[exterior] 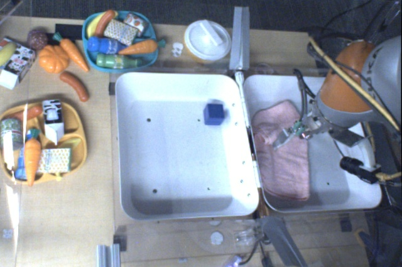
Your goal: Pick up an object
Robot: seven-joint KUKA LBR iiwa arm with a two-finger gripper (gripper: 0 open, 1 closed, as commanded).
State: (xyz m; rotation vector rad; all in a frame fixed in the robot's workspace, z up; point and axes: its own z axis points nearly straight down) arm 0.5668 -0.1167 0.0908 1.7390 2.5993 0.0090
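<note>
A small blue cube (215, 113) lies in the left bin (144, 196), towards its far right corner. A pink cloth (286, 162) is spread along the left side of the right bin (352, 193). My gripper (293, 132) is down over the upper part of the cloth, at or just above its surface. The grey arm with its orange band (352, 80) reaches in from the right and hides part of the right bin's far side.
A metal divider (239, 39) stands behind the seam between the bins. On the bench to the left are a blue bowl (119, 39) and a yellow tray (44, 140) of toy food, and a white lid (207, 38) lies behind the left bin.
</note>
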